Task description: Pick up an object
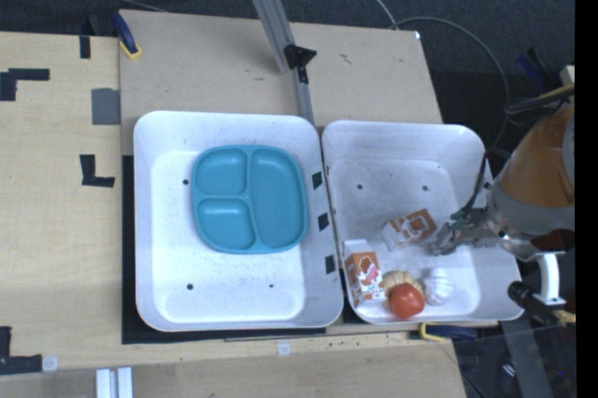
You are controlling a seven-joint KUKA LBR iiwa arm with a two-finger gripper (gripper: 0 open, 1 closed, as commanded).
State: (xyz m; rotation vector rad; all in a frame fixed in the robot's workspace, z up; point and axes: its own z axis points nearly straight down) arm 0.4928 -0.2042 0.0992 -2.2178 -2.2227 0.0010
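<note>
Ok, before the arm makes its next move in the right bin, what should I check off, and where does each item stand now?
1. Gripper is over the right bin: ok.
2. Target within reach: small carton lies just beside the gripper: ok.
3. Something between the fingers: cannot tell.
4. Finger opening: cannot tell.
5. Other items away from the gripper: tomato, white object and snack packet sit nearer the front wall: ok.
6. Blue plate sits in the left bin, out of the way: ok.
</note>
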